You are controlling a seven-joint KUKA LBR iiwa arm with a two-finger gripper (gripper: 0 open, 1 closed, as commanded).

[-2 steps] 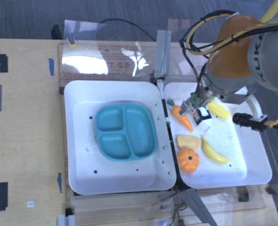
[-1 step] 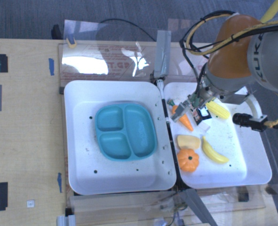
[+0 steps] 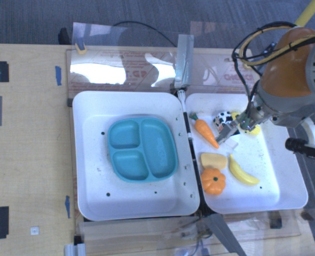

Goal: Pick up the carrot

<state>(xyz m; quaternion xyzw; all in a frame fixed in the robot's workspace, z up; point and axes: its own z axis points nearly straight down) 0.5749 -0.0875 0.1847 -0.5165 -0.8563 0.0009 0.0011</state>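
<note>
The hand (image 3: 228, 132) hangs just right of the carrot (image 3: 206, 132), its fingers parted and gripping nothing.

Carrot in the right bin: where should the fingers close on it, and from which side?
Probably from above, across the thicker upper half of the carrot, with the fingers on its two long sides. It lies flat and slanted, leafy end toward the bin's back left corner, tip toward the gripper. It tapers, so the tip would likely slip. The yellow block sits just below.
</note>
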